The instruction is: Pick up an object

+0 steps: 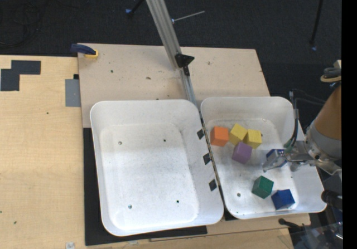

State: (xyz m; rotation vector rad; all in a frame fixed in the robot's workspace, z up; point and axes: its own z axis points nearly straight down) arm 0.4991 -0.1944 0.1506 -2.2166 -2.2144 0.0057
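Six blocks sit in your right bin (281,106): orange (220,136), two yellow (239,132) and (254,138), purple (242,153), green (263,187) and blue (283,199). Your gripper (277,160) reaches in from the right and hangs over the middle of that bin's right half, low to the floor.

You should weigh one relation above all: the purple block lies just to the gripper's left, almost level with it, while the green block lies below and a little left, toward the near rim. Both are close; the blue block is further off, near the front corner. The orange and yellow blocks crowd together behind the purple one, touching or nearly so, and would be awkward to separate.

You cannot tell from this angle whether the tool is spread or pressed together; it is small and blurred against the white floor. Nothing shows between its tips, so treat it as holding nothing. The left bin (106,114) plays no part yet.
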